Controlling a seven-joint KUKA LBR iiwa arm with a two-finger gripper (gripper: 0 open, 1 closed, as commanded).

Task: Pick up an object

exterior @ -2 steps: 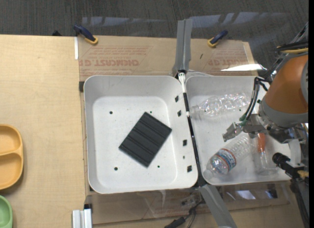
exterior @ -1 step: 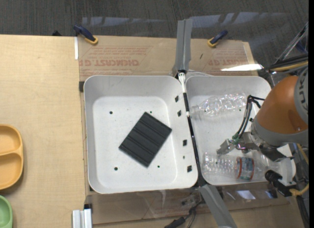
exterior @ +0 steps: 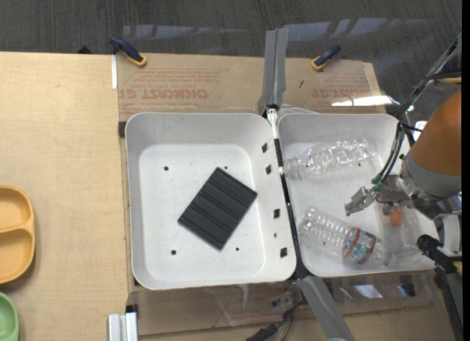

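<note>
Gripper (exterior: 365, 198) sits low over the right bin (exterior: 294, 207), reaching in from the right edge of the view. Its tip lies between the two clear plastic bottles, nearer the lower one. Whether the fingers are spread or pressed together: cannot tell at this angle and size. Nothing visible between them.

Upper bottle (exterior: 328, 155) lies on its side toward the back of the right bin, crumpled, apart from the gripper. Lower bottle (exterior: 339, 237) lies on its side toward the front, with a coloured label near its right end; the gripper tip is just above it in the view, contact unclear.

Left bin (exterior: 136, 207) holds a black ribbed rectangular pad (exterior: 218, 208), lying flat and turned diagonally, near the middle.

Orange band of the arm (exterior: 445, 140) at the right edge.
</note>
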